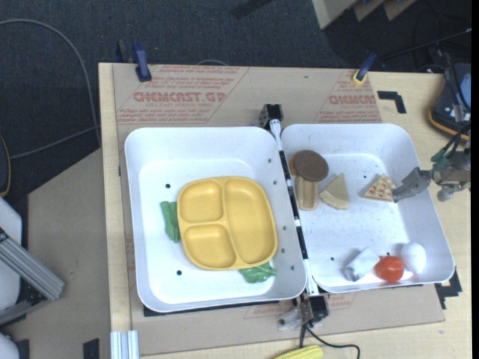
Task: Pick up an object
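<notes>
My fingers (413,183) hang over the right bin's (426,200) far rim; whether they are parted or closed I cannot tell. Just left of them lies the pizza slice (379,189). Bare white floor opens below it, ahead of the tomato (388,268) and egg (413,256). Beyond, the cardboard (224,88) reads "CHEMCAST GP".

Bench (224,88), cardboard-topped: two white bins side by side, left bin (150,200), right bin (426,223), touching.
</notes>
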